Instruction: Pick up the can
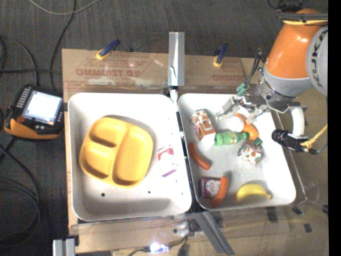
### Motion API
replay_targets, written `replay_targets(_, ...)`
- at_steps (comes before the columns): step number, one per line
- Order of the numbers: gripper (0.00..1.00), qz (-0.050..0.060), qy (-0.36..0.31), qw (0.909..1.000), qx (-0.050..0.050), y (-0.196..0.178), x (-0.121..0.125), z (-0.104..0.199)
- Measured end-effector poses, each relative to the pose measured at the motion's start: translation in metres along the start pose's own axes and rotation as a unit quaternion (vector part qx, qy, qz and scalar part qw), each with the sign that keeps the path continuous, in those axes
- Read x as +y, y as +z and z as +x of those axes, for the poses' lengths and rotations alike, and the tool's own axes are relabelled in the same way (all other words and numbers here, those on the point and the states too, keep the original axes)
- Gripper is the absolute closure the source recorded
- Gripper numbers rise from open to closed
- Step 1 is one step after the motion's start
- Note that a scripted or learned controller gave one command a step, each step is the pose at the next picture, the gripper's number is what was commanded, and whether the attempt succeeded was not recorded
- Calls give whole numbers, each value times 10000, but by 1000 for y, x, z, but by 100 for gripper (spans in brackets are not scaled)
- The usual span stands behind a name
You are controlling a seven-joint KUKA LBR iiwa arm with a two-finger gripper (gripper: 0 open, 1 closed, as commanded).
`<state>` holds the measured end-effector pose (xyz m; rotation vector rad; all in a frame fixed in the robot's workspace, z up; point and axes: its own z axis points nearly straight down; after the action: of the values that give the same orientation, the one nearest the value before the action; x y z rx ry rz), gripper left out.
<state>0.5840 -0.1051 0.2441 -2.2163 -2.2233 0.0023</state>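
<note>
The can (211,187) is short and dark red with a pale label. It lies near the front edge of the right bin (282,164), touching an orange sausage (221,191). My gripper (241,108) hangs over the back of that bin, above a white rounded object (233,124) and a carrot (250,129). Its fingers stand apart with nothing between them. The can sits well in front of the gripper and slightly left of it.
The right bin also holds an orange-and-white carton (203,123), a green bottle (231,138), a small strawberry carton (250,153), a second sausage (200,157) and a banana (253,192). In the left bin (80,196) lie a yellow divided plate (117,151) and a small pink-and-white packet (167,160).
</note>
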Motion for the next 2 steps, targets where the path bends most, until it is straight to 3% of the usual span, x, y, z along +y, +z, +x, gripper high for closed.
replay_targets(1,0,1,47,10000,-11,41,-45,-99)
replay_targets(2,0,-14,68,10000,3,150,-47,-98)
